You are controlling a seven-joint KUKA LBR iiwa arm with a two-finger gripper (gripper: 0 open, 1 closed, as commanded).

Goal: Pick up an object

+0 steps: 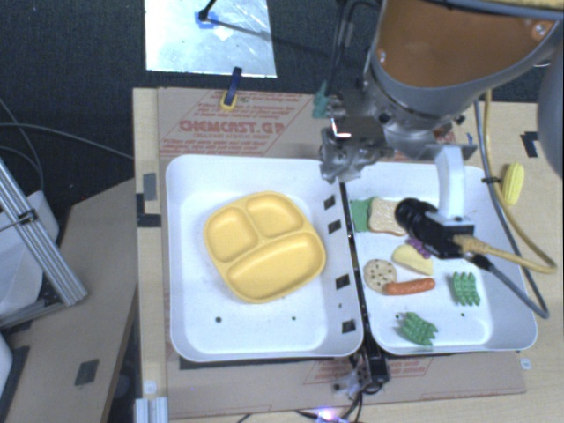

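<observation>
The worktop [92, 236] is tan and stands on a dark carpeted floor [70, 51]; a silvery sheet [210, 25] lies on the floor at the upper middle of the frame; a brown printed cardboard sheet [242, 123] covers the worktop under two white bins set side by side. The left bin [189, 329] holds a yellow divided plate [263, 245], tilted slightly in plan; the right bin [515, 324] holds small toy foods.

The arm [458, 42] enters at the upper right of the frame, its orange band uppermost, and points down and to the left; the end effector [342, 167] hangs over the far end of the wall shared by the two bins, at the upper centre; whether it is released or clenched cannot be told, and nothing is visibly grasped.

The bread slice [384, 216] lies just below and to the right of the end effector, beside a green piece [359, 213]; the cookie [380, 274] and the orange sausage [409, 286] lie lower, near each other; a yellow wedge [411, 258] sits above the sausage; a green bean cluster [464, 288] and a second green cluster [416, 328] lie toward the lower right, well apart from the end effector.
</observation>
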